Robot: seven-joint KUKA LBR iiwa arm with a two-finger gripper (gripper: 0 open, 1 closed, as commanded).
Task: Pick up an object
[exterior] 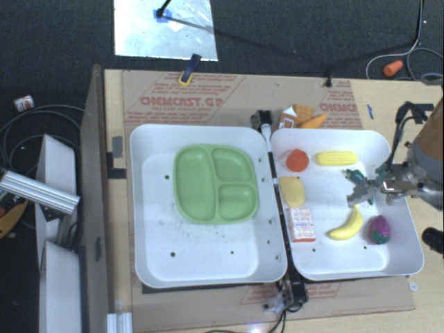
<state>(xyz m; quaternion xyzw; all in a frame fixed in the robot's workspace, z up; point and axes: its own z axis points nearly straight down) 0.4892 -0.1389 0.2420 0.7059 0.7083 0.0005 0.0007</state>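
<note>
My jaws [359, 187] were low over the right bin [402, 255], near its right-hand side, teal fingertips [356, 177] pointing left. Couldn't tell how far apart they stood, and nothing showed between them.

Closest object: banana [347, 226], just below and a little left of the jaws, lying on the bin floor, apart from them. Corn cob [336, 159] was above-left of the jaws, near the bin's far wall. Purple-and-green fruit [378, 229] sat just right of the banana, below my wrist. Red tomato [297, 160] was left of the corn, well apart from me. Yellow block-like piece [293, 190] lay against the bin's left wall, with a small red-and-white packet [302, 224] just below it.

Left bin [156, 255] held a green divided plate [214, 184], roughly centred.

Both bins sat side by side on a cardboard sheet with red print [180, 101] on the counter [94, 186]. An orange piece [312, 121] lay on the cardboard just beyond the right bin. Dark carpeted floor [291, 19] beyond, with a shiny foil square [165, 19] on it, cables [28, 137] at left and an orange cap [393, 67] at upper right.
</note>
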